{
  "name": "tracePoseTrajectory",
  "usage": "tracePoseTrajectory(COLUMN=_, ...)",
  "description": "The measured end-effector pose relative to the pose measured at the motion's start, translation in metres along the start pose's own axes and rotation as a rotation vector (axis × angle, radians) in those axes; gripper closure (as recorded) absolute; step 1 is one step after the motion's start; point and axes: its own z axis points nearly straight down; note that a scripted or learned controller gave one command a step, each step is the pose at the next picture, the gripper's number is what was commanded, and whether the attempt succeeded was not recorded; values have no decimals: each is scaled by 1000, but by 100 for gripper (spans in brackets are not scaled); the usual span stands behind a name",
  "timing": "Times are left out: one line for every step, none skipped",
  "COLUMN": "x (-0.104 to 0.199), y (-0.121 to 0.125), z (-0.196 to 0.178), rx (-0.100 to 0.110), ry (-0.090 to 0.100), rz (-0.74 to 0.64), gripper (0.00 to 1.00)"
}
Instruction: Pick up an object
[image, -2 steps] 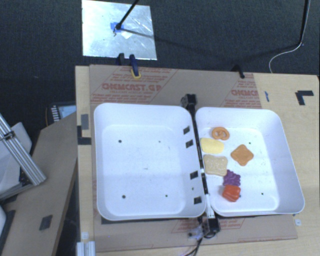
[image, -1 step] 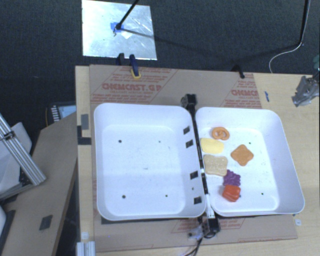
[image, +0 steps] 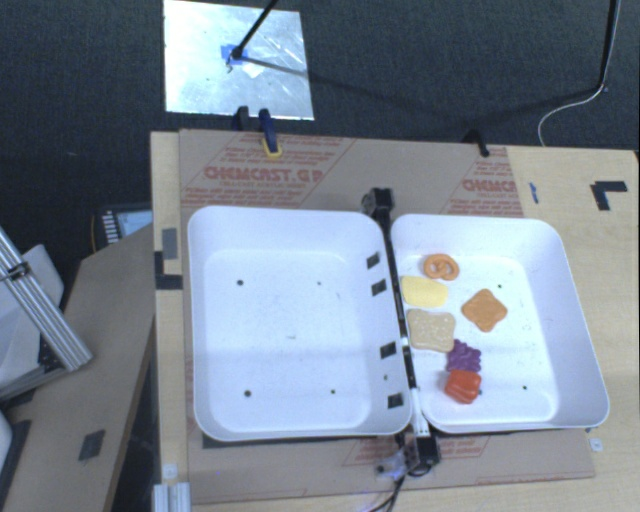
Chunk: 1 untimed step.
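Note:
Several small toy food pieces lie in the right bin (image: 560, 300), clustered along its left side. An orange pretzel (image: 440, 266) is farthest back. In front of it sit a pale yellow piece (image: 424, 292) and an orange toast-shaped piece (image: 484, 309). A beige bread slice (image: 432, 329) lies nearer the front, with a purple grape bunch (image: 463, 355) and a red piece (image: 462, 385) below it. The grapes and the red piece touch.
The left bin (image: 285, 320) adjoins the right one along a clipped seam. Both rest on a brown cardboard sheet (image: 300, 172). A shiny metal plate (image: 238, 58) lies on the dark floor behind. A grey metal frame (image: 30, 300) stands at the left.

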Motion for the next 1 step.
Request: tracePoseTrajectory(x=60, y=14, z=165, rx=19, ry=5, rz=-10, gripper=100)
